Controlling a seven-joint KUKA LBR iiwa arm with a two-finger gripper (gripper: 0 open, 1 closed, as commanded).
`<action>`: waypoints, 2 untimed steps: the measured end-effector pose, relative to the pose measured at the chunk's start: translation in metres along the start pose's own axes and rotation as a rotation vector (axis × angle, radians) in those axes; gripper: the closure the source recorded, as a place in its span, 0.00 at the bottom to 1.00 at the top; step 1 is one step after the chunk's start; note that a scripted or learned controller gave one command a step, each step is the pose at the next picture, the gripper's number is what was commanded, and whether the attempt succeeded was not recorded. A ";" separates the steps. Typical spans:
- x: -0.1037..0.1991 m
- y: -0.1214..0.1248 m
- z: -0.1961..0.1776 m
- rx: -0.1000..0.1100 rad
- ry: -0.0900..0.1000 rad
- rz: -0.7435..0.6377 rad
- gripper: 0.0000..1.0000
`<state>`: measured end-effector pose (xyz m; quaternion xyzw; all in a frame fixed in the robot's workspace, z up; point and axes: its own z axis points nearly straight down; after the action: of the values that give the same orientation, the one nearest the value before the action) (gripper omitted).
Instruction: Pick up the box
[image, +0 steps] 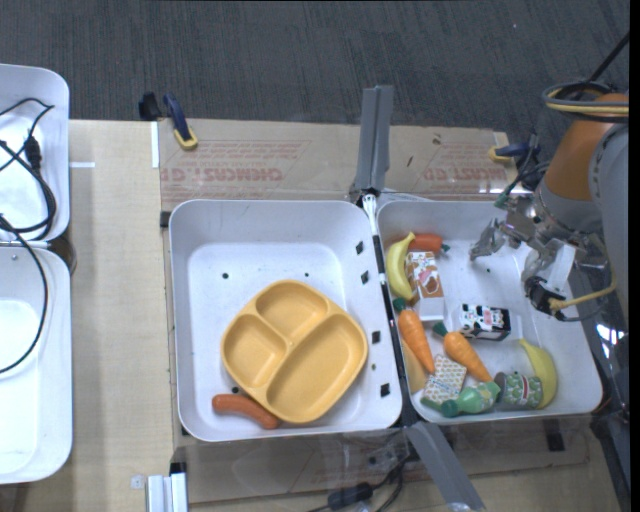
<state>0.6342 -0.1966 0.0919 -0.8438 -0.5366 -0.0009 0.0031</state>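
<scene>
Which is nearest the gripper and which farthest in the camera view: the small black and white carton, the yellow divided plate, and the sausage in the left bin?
Measured from the gripper:
1. Black and white carton, right bin, just below the gripper.
2. Yellow divided plate, middle of the left bin.
3. Sausage, left bin's lower left, beside the plate.

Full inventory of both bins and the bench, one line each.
Plate: 1, yellow, three sections, left bin.
Sausage: 1, orange-red, left bin, at the plate's near edge.
Bananas: 2, yellow, right bin; second one near right.
Carrots: 2, orange, right bin middle; second.
Box: 1, white and red, beside the far banana.
Carton: 1, black and white, right bin middle.
Clamps: 2, blue-yellow, far bench edge; second.
Gripper: 1, grey, over the right bin's far right.
</scene>
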 end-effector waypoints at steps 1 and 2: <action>0.021 -0.052 0.001 -0.003 -0.006 0.006 0.00; 0.048 -0.046 0.001 -0.002 -0.006 0.020 0.00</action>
<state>0.6129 -0.1335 0.0910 -0.8491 -0.5282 0.0012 0.0005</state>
